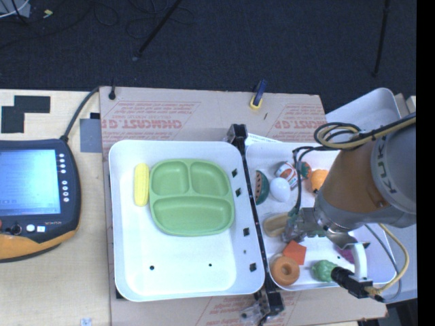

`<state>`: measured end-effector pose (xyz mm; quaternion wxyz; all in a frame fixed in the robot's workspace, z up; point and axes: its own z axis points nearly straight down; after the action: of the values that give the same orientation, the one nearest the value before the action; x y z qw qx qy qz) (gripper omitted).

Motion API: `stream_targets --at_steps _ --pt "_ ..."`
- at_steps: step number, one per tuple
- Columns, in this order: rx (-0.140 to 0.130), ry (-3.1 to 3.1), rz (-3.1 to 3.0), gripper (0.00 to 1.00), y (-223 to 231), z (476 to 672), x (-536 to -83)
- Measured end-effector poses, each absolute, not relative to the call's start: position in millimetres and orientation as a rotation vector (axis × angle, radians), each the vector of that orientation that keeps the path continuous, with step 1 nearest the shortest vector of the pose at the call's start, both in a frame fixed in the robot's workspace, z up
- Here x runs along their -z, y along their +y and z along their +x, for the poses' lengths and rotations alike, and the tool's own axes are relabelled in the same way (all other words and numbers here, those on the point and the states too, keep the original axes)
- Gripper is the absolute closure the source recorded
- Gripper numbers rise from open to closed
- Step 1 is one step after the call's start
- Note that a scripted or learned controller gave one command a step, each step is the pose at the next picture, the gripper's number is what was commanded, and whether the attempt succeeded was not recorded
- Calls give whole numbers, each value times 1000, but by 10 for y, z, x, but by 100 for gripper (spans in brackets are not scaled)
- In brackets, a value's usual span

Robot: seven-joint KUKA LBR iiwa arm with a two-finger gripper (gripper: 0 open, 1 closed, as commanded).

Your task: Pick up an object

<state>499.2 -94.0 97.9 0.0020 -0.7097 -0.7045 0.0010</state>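
The claw (297, 231) hangs low in the right bin (380, 107), just above the orange block (295, 253); whether it is spread or pressed together I cannot tell. Nothing is visibly lifted, so the pick seems not yet done: closing on a thing and raising it are left. The likeliest target, the orange block, lies beside the orange ring (285, 271) near the bin's front edge. It looks squat, with no clear long axis, one corner turned toward the claw.
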Motion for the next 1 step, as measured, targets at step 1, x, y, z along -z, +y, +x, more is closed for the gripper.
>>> stream_targets --at_steps 1 --pt "-1 -2221 -2220 100 -939 5027 -1586"
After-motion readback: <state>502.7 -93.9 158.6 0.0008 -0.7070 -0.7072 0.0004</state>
